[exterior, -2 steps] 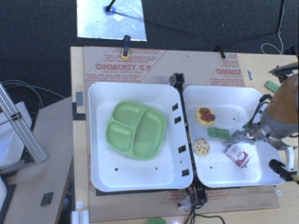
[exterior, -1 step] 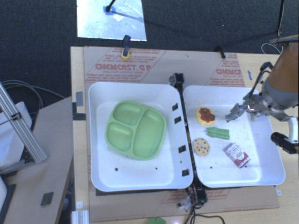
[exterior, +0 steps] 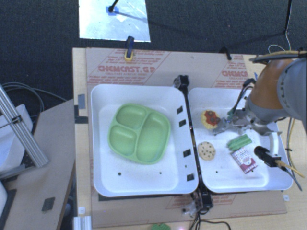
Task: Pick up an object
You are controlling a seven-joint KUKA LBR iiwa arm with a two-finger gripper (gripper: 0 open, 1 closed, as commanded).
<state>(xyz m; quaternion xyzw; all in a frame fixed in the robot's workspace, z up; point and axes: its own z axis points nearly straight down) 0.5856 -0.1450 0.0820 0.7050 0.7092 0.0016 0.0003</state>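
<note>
We hover the gripper (exterior: 221, 127), finger state unclear, beside the pizza-slice toy (exterior: 209, 119): light, rigid; grip its edges.

Even, bright overhead light, white bins (exterior: 144, 176) slightly washed out, glare on the far foil sheet (exterior: 114, 13), faint soft shadows, overall mild blur and grain

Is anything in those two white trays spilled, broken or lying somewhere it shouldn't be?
Nothing looks spilled or broken. The green divided plate sits skewed in the left bin, turned at an angle to its walls. In the right bin, the cookie, a yellow and red toy food, a green piece and a red packet lie loosely scattered.
</note>
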